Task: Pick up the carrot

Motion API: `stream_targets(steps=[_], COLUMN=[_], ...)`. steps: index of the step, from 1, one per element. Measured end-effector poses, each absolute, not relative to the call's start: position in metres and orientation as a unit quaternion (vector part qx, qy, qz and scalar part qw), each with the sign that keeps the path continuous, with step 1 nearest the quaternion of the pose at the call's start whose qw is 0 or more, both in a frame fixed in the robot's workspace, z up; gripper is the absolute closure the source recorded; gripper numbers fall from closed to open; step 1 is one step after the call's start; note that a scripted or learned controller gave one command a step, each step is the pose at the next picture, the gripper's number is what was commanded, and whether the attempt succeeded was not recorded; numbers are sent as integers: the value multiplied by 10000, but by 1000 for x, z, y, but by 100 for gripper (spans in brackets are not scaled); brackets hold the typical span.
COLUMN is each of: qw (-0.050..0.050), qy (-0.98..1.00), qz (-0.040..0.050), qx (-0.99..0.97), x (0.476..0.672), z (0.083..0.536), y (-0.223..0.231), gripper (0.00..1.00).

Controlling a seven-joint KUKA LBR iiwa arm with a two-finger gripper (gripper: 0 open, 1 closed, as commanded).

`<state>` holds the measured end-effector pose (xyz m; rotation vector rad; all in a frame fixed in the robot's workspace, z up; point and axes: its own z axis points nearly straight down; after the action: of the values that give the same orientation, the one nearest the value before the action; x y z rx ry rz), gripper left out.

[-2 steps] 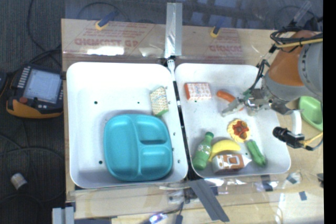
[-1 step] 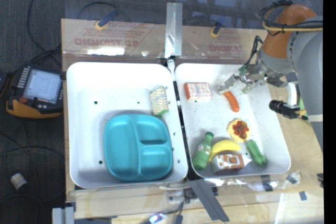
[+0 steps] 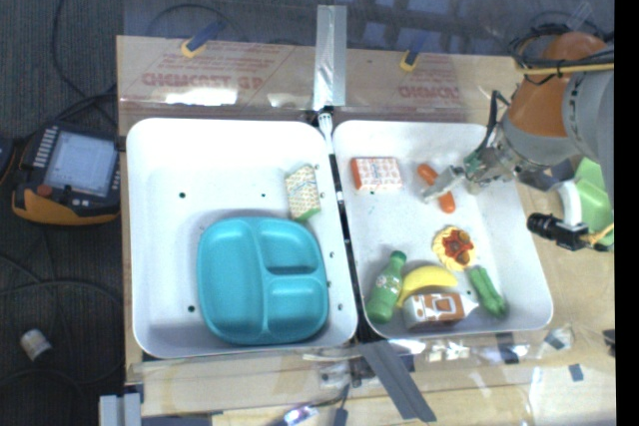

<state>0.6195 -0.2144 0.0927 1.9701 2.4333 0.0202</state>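
Note:
The carrot [image 3: 428, 174] is a small orange piece lying in the right bin [image 3: 519, 244], near its back wall and just right of a white-and-orange box [image 3: 376, 174]. A second patch of orange [image 3: 446, 204] shows a little lower right, with grey gripper metal crossing between the two patches. My gripper [image 3: 451, 183] is low in the bin, right on top of the carrot, with the arm [image 3: 544, 120] coming in from the right. The gripper's own body hides how it meets the carrot.
The right bin's front holds a green bottle [image 3: 386, 284], a banana [image 3: 427, 278], a brown box [image 3: 436, 308], a green cucumber [image 3: 487, 291] and a yellow-red toy [image 3: 455, 245]. The left bin [image 3: 170, 165] holds a teal divided plate [image 3: 264, 278] and a small packet [image 3: 302, 192].

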Motion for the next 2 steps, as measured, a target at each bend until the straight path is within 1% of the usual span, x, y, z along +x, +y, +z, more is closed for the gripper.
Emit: stream_targets(steps=[1, 2], qw=[12, -3], qy=[7648, 7963], qz=[-6, -19], qx=[6443, 6049], x=[640, 639], z=[218, 134], y=[-221, -223], gripper=[0, 0])
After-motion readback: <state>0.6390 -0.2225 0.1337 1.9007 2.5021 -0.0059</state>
